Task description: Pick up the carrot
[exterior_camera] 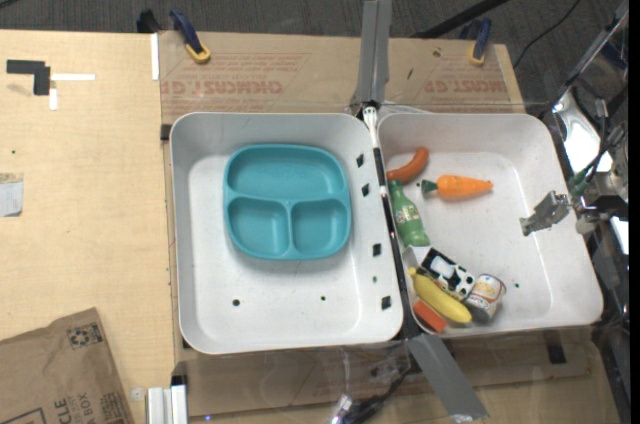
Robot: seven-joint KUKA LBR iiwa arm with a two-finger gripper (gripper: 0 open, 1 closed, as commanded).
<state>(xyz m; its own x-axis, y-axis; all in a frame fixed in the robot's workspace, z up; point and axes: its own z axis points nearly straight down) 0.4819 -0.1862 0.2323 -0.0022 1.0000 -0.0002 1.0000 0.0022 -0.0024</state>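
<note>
- Nearest to us, at the front of the right-hand shallow white bin (560, 307), we saw a small heap: a yellow plastic banana (442, 299), a black-and-white toy figure (448, 273) touching its upper side, a small tin can with a pale label (486, 296) just to the right, and a red-orange piece (429, 316) tucked under the banana.
- On the wooden surface (80, 202) at the front left lay a brown cardboard sheet (60, 372).
- Further in, a green plastic bottle (407, 214) lay along the right bin's left wall.
- The grey two-finger gripper (545, 212) hung over the right side of that bin, well apart from every object; it gripped nothing, and we could not tell whether it was open or closed.
- In the left-hand white bin (200, 292) rested a teal plastic plate with three compartments (288, 202).
- Beyond the bottle, the orange plastic carrot with a green top (458, 188) lay on its side on the right bin's floor, near the far wall and left of the gripper.
- A reddish-orange toy sausage (408, 163) lay just beyond the carrot, to its left.
- Farthest, two blue clamps with yellow tips (190, 37) held the surface's back edge.
</note>
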